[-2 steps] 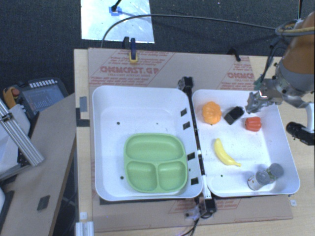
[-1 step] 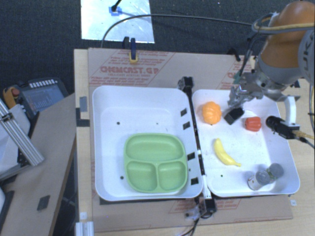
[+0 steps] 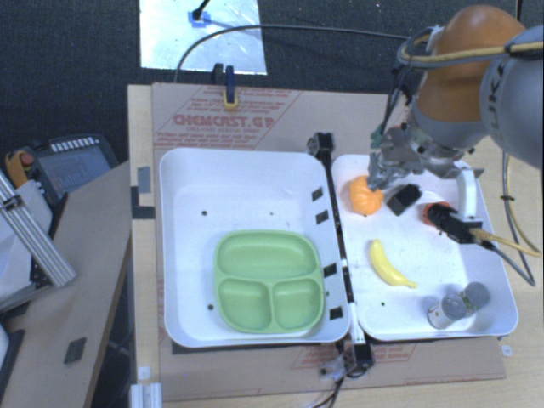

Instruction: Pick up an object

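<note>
You are at the approach step: the gripper (image 3: 380, 175) hangs low in the right bin (image 3: 493, 313), just beside the orange fruit (image 3: 365, 196) at the bin's upper left. Whether it is spread or closed you cannot tell from here. The fruit looks round, smooth and bright, likely to roll. Next you need to centre over it and close squarely. A yellow banana (image 3: 389, 265) lies nearby.

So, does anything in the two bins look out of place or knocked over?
One thing: the grey can in the right bin lies on its side in the near corner. The banana, orange fruit and green tray look normal.
</note>
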You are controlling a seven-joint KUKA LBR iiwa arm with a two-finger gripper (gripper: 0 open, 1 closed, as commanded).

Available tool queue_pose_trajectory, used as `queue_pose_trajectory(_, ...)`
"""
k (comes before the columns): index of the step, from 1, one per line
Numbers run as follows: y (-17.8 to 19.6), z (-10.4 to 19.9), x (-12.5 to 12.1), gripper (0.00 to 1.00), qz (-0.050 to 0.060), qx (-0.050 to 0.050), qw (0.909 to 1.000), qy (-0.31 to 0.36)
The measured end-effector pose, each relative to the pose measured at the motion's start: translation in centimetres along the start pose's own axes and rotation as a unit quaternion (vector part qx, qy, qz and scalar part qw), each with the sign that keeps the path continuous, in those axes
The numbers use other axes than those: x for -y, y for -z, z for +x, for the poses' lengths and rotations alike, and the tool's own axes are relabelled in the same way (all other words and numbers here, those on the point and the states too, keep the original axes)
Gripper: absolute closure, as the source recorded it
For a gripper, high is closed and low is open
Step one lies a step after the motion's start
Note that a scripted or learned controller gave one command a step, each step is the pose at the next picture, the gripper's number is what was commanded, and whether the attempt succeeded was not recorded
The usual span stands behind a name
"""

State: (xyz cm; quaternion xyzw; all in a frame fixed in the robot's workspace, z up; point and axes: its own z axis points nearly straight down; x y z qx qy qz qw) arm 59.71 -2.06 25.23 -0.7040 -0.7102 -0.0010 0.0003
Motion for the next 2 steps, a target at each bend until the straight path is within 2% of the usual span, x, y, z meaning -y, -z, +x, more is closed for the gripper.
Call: queue_pose_trajectory(2, -2.9, 11.9, -2.3, 1.0, 0.0, 0.0, 1.0, 0.0)
